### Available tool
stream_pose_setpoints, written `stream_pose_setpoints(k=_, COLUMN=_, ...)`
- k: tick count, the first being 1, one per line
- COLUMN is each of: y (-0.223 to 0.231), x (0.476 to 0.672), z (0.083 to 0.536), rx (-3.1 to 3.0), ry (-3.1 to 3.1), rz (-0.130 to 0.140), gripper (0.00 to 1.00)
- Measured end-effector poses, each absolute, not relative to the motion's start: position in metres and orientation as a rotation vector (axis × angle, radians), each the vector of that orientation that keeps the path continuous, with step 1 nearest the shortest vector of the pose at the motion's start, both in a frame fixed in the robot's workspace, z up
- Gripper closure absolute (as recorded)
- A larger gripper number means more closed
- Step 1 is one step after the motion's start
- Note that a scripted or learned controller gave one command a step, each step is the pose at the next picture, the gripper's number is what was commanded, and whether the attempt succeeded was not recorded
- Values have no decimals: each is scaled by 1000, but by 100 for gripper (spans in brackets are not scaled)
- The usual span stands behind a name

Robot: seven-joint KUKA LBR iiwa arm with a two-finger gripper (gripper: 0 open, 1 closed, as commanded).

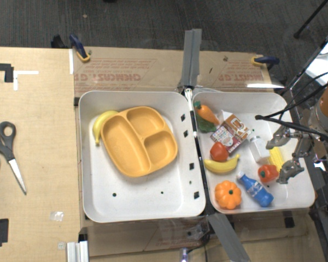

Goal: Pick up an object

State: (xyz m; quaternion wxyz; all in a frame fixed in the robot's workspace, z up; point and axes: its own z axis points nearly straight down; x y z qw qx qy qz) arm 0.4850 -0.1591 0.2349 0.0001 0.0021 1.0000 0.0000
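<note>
At the bottom of the frame, in the right bin point(303, 201), sit an orange pumpkin point(228, 195) and, just right of it, a blue bottle point(256, 190) lying at a slant. Slightly higher, a red pepper point(267, 173) lies just left of the gripper point(285, 156), whose two fingers stand spread apart with nothing between them; the lower fingertip point(289, 172) is near the pepper and the upper one point(277, 141) sits above a yellow corn cob point(276, 157). To the left lie a banana point(222, 164) touching a red tomato point(219, 152). Farther up are a snack packet point(231, 131) and a carrot point(208, 113) near the bin's upper left corner. In the left bin point(136, 203) a yellow divided plate point(138, 140) rests with a second banana point(101, 123) along its upper left edge. Scissors point(8, 152) lie at the far left on the bench point(33, 201).
</note>
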Motion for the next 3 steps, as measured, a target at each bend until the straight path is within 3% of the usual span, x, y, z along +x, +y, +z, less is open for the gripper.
stream_pose_setpoints(k=1, y=-106, x=478, z=118, rx=-148, ry=3139, rz=2, gripper=0)
stream_pose_setpoints(k=2, y=-105, x=544, z=92, rx=67, ry=3138, rz=-1, gripper=0)
stream_pose_setpoints(k=3, y=-99, x=621, z=93, rx=535, ry=3090, rz=-1, gripper=0)
